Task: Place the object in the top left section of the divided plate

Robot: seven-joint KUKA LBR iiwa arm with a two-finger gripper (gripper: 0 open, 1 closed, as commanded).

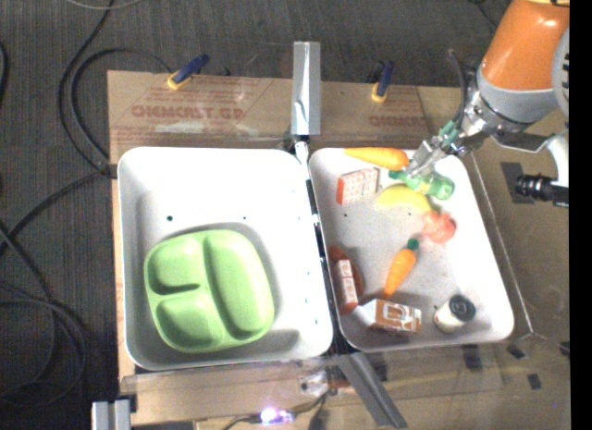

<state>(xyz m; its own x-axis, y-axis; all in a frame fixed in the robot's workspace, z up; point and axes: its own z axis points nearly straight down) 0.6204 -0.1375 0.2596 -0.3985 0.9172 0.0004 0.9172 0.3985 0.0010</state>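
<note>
Camera view, gripper (418,171) fingertips blurred, indistinct

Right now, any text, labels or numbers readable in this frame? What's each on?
Red print on the cardboard sheet behind the bins, left part: upside down and faint, cannot be made out.
Red print on the same sheet, right part near the yellow clamp: too faint to read.
Small orange carton in the right bin: print too small.
Brown carton by the front wall: label blurred.
Dark red packet: unreadable.
Green divided plate: no markings.
</note>
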